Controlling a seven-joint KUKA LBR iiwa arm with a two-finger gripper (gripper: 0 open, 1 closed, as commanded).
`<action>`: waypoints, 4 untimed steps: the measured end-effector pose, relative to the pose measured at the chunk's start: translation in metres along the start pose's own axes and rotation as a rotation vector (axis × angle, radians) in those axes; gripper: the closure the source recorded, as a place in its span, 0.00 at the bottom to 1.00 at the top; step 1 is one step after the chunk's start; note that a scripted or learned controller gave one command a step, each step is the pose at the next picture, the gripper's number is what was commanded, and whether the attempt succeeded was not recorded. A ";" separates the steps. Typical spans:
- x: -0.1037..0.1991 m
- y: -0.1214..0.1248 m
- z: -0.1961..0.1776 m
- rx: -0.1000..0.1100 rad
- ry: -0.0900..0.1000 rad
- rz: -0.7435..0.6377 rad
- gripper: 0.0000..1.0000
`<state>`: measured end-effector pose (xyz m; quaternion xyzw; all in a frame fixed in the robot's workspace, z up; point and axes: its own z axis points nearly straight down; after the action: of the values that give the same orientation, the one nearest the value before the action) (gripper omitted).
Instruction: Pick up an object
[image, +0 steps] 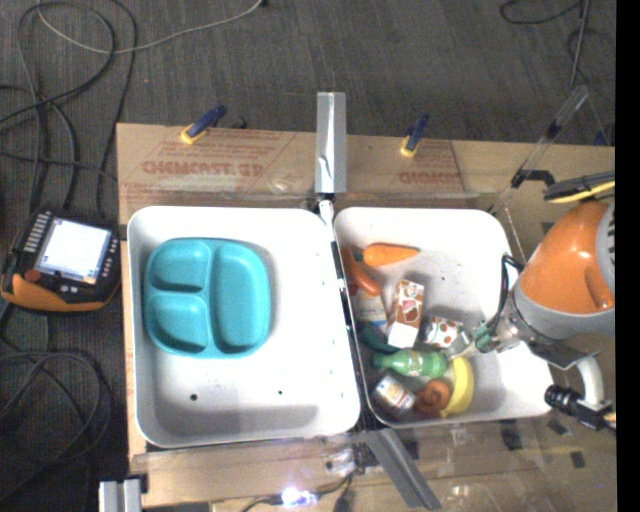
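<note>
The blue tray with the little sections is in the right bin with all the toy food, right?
No. The camera view shows the blue tray alone in the left bin. The toy food, like the carrot and the banana, lies in the right bin.

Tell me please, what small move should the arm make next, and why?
Probably a short move further left and down. The gripper sits at the right bin's right side, beside the small patterned carton and above the yellow banana, but nothing is seen between its fingers, so no object is picked yet.
</note>
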<state>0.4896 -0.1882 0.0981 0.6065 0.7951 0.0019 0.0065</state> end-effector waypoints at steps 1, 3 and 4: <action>0.032 0.049 -0.126 0.015 0.006 0.120 1.00; 0.058 0.109 -0.014 0.015 0.008 0.036 0.00; 0.059 0.109 -0.020 0.021 0.009 0.035 1.00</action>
<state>0.5788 -0.1025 0.1191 0.6201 0.7845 -0.0034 -0.0034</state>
